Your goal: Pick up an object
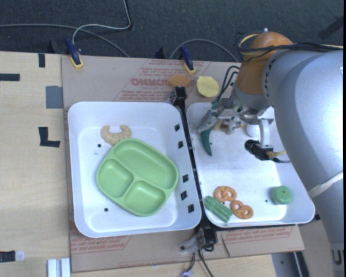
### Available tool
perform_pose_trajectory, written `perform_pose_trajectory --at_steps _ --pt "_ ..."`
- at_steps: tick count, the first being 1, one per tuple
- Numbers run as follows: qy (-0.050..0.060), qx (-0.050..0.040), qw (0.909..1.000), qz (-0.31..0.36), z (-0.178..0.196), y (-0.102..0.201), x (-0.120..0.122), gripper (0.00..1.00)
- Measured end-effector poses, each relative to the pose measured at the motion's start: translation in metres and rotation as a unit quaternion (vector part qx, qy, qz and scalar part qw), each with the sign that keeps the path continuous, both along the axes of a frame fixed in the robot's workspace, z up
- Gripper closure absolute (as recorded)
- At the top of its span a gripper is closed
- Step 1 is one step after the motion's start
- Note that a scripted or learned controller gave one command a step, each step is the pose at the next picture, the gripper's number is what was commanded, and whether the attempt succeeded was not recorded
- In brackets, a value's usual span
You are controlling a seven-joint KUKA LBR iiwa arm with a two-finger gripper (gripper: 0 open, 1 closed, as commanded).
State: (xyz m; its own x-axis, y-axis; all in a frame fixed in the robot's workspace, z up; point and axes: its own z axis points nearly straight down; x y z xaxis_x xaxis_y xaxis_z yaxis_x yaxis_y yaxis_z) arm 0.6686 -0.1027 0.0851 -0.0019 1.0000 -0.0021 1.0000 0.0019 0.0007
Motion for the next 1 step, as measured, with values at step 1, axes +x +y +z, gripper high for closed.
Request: perform_pose_trajectory --at_steps 1 --pt "0.0 -0.0002 1.0 0.0 0.0001 -0.0059 0.0001 0.0"
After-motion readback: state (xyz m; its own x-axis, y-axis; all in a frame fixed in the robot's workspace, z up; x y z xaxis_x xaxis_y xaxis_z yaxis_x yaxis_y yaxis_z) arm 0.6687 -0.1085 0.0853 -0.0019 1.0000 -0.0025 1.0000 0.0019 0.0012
